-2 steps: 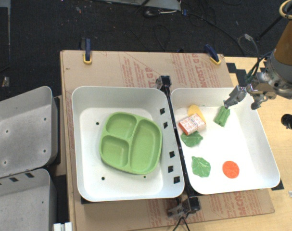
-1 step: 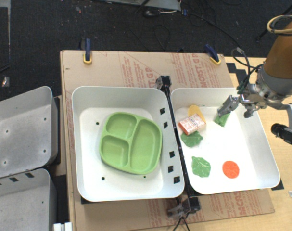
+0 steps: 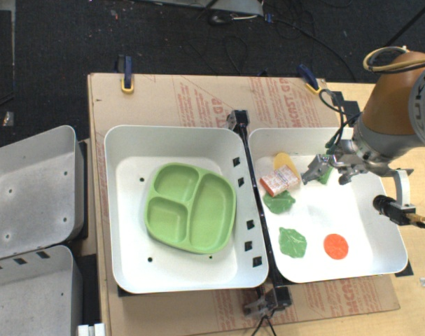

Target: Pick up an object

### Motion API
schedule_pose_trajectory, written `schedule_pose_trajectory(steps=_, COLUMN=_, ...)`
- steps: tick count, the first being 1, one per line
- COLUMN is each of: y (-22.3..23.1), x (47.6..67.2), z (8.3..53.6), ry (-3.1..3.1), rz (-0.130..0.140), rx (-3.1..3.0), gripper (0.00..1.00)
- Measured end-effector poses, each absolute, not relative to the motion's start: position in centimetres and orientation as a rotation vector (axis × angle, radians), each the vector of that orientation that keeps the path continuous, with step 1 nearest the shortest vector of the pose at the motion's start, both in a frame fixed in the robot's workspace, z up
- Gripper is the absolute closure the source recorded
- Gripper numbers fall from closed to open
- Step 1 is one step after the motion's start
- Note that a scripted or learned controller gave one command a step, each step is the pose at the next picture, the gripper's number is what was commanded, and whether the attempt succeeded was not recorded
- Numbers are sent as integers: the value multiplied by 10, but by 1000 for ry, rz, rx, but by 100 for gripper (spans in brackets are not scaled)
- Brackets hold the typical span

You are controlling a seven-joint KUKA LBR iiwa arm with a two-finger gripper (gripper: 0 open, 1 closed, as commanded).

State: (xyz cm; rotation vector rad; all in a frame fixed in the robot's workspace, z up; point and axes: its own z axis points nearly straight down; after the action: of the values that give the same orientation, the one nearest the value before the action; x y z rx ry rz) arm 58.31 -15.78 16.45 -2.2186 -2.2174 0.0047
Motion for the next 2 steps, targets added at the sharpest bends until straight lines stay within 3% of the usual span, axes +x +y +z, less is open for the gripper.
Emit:
schedule_pose_trajectory(steps=1, y=-158, x=578, z=101, ry=-2216, rz=5, rx=-2219, gripper=0)
schedule_pose_trajectory(steps=2, y=-158, x=580, z=115, ry=-2220, rz=-1, rx=-2225, gripper=100)
